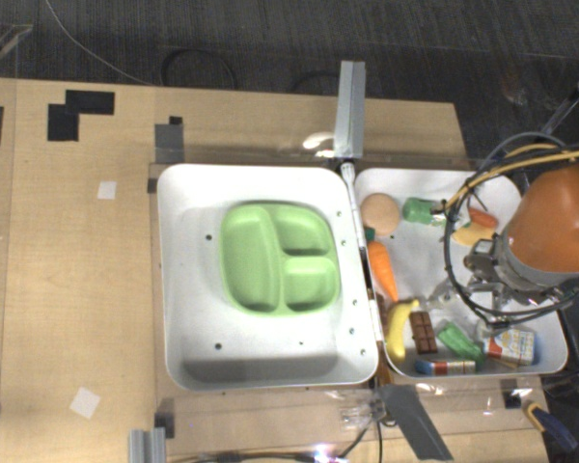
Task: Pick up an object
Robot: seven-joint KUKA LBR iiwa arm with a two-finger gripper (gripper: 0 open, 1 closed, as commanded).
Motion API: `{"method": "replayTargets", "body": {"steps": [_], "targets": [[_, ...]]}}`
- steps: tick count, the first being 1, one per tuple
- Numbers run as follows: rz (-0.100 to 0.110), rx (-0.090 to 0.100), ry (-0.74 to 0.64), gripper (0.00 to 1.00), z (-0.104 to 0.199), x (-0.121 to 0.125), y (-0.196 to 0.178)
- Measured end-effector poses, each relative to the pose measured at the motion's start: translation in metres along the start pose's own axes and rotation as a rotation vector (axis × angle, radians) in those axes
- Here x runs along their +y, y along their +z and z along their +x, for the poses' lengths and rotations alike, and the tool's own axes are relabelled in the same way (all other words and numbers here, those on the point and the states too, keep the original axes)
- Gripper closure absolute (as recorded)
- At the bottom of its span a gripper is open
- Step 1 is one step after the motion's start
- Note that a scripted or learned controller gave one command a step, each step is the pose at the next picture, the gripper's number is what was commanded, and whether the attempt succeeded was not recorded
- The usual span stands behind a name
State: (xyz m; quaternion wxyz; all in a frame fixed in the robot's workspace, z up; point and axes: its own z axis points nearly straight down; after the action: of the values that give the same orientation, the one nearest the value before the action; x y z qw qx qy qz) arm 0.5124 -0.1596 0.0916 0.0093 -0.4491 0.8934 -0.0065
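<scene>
**First:** Green plastic is seen in the left bin (188, 210): a divided plate (276, 257) with three compartments lies near the bin's middle.

**Second:** And the right bin (550, 355)?

**First:** Small objects are scattered there. A tan ball (380, 212) is placed near the top left corner, with a green item (423, 211) just beside it. An orange carrot (382, 271) is laid along the left wall, and a yellow banana (398, 328) below it. A brown chocolate bar (423, 331) is found beside the banana, a green piece (459, 341) to its right, and a small carton (514, 347) near the lower right corner.

**Second:** Where is the arm (550, 225) placed?

**First:** It is positioned over the right bin's right half, cables looped around the wrist. The gripper (482, 283) is lowered among the objects, above the green piece. Whether it is released or clenched cannot be told; nothing is seen to be grasped.
</scene>
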Motion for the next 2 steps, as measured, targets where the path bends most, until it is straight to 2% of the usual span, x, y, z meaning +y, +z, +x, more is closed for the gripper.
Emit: {"method": "replayTargets", "body": {"steps": [1,2], "targets": [[0.003,-0.004,-0.001,0.0,0.0136,0.0104,-0.001],[0.002,-0.003,-0.367,0.0,0.0178,0.0088,-0.0008]]}}
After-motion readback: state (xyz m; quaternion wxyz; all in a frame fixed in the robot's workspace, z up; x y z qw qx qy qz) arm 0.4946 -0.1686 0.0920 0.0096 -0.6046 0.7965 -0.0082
